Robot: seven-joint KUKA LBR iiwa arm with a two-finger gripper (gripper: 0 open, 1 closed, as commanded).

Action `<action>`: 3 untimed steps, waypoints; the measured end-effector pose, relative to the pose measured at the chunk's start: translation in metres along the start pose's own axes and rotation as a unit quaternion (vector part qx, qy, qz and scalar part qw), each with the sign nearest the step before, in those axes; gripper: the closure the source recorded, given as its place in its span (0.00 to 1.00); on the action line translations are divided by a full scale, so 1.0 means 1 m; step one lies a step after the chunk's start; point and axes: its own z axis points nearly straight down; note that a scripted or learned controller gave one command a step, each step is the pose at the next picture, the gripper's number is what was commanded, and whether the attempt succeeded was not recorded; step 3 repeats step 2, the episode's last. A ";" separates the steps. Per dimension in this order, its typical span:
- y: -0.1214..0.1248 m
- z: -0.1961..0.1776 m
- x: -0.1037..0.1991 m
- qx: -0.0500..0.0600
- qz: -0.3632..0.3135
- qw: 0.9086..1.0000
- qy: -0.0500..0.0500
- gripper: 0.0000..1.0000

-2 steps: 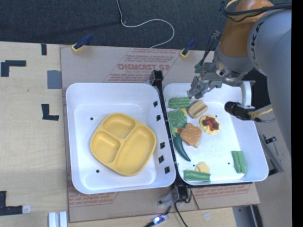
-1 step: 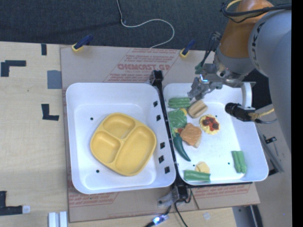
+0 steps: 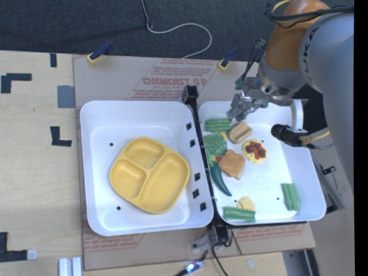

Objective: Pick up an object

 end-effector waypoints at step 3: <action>-0.004 0.009 -0.001 0.000 0.000 1.000 0.000 1.00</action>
